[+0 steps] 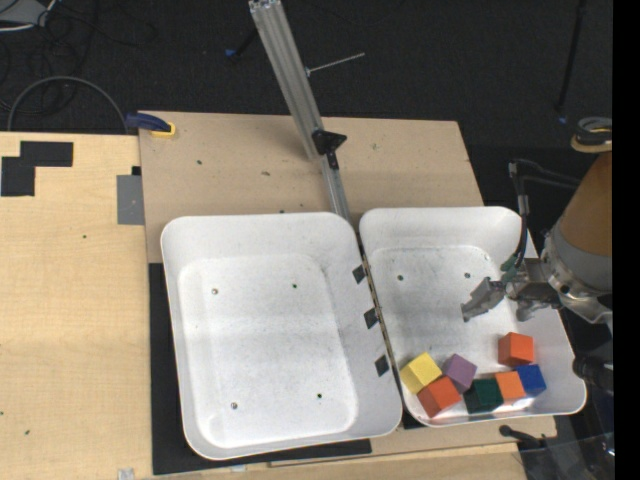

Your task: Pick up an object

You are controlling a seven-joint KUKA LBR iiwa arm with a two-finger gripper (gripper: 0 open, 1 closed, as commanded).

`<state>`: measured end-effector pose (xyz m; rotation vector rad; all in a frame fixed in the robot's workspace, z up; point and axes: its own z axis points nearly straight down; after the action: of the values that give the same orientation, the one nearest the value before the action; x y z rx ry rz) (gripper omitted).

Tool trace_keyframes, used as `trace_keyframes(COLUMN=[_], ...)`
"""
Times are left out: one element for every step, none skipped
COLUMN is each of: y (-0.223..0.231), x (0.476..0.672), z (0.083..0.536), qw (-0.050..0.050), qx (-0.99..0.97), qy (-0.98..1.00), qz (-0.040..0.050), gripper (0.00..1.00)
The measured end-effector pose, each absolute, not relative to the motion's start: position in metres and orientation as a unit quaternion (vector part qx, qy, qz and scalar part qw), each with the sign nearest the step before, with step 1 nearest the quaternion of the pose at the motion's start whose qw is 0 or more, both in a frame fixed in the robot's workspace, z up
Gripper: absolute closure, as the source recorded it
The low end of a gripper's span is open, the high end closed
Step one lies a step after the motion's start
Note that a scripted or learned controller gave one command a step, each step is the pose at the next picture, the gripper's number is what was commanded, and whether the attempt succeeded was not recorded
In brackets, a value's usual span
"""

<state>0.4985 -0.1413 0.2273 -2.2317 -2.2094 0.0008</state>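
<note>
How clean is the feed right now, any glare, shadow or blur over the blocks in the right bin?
Camera view: even lighting, no glare on the right bin; the blocks at its near edge are sharp enough that their colours read apart; the claw is darker and soft-edged, with a faint shadow on the bin floor under it; the surroundings beyond the bench are dark.

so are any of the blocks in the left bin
No, the blocks, such as the yellow block and the blue block, are all clustered at the near edge of the right bin.
</note>
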Motion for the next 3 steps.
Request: trace_keyframes(y=[-0.182, -0.18, -0.115], x=[0.514, 0.513, 0.506], z=[0.28, 0.277, 0.173], qw=[-0.002, 0.001, 0.006], qx=[-0.709, -0.708, -0.706], qy=[-0.706, -0.706, -0.708], qz=[-0.0002, 0.0009, 0.0022], gripper=[0.0, 0.0, 0.0])
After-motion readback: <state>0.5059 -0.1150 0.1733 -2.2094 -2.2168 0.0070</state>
